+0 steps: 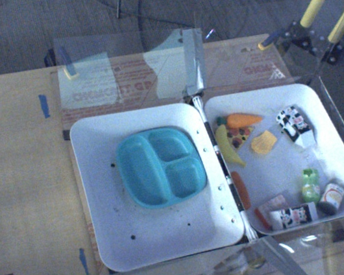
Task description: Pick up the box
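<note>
Box lying flat in the right-hand shallow white bin [284, 173]

The white rectangular carton box with black cow patches [292, 215] rests on its side at 6 o'clock in that bin, along the near wall, just beside a small green bottle [309, 185].

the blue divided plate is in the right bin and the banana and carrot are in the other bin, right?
Not quite: the camera view shows the blue divided plate in the left bin, not the right. The banana and carrot are indeed in the other bin, the right bin.
</note>
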{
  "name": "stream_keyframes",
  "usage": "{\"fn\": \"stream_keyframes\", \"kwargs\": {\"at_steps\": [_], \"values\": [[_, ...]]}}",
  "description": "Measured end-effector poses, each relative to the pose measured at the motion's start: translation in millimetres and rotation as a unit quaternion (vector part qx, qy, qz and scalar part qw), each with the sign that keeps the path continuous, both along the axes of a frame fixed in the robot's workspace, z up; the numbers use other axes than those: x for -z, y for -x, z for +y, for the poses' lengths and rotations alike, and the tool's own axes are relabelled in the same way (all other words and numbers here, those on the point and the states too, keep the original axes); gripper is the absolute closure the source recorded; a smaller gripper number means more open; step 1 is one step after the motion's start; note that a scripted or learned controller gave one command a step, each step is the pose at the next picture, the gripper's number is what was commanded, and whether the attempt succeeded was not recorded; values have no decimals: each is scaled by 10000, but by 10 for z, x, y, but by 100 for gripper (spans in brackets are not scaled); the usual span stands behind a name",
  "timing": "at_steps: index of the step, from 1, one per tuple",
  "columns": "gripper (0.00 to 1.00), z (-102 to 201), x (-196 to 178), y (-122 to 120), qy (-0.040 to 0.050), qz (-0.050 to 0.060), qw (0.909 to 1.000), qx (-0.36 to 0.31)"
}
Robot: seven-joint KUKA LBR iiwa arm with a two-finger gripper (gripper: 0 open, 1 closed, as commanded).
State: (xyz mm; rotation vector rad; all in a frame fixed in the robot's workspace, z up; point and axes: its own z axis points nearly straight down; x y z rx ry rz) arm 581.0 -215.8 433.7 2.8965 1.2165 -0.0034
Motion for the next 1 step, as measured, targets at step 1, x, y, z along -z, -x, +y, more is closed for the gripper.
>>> {"fn": "stream_keyframes", "kwargs": {"at_steps": [1], "values": [[100,21,-2,-253,2,-2,9995,323]]}}
